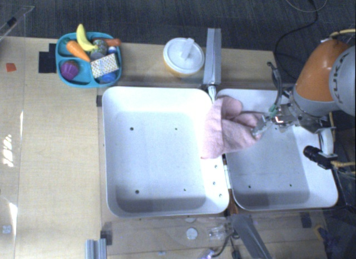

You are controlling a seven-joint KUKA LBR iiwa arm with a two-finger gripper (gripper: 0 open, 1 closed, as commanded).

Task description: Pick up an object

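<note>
Arm (328,79) over right bin's (289,188) back edge | gripper (261,127) pinching pink cloth (222,132), draped across bins' shared rim | lifting, probably

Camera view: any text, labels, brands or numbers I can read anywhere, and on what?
None can be read.
Blue tray: a patterned packet in it, print too small to read.
White lid: no marking legible.
Red tag on the bench: too small to tell.
Pink cloth, both bins and the arm: no lettering seen.
</note>
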